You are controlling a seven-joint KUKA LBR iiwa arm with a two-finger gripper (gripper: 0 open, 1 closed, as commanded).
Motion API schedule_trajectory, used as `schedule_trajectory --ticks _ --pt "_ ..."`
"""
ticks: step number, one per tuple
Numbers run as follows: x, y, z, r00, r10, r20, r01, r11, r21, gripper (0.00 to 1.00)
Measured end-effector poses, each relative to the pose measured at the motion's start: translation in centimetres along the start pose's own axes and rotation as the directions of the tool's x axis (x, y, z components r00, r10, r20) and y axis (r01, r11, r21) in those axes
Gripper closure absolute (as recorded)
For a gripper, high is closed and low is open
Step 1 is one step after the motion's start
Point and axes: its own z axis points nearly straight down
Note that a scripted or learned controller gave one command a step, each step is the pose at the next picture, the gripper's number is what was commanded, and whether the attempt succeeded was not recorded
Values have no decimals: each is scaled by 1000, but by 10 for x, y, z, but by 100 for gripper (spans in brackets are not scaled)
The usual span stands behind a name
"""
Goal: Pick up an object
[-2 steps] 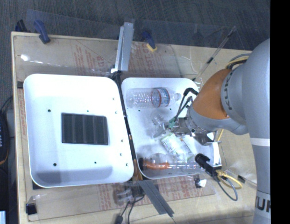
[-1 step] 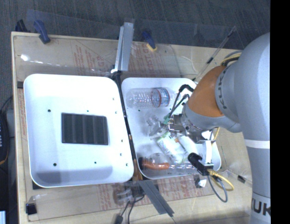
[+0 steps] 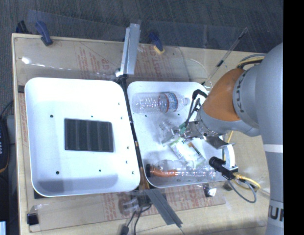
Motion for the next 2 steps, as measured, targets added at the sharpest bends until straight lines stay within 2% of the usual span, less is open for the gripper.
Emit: schedule_trajectory --ticks 1,2 --pt "0 2 -11 1000 -6 2 6 1000 -4 100" --pt "37 43 -120 999 34 -2 -34 999 7 100"
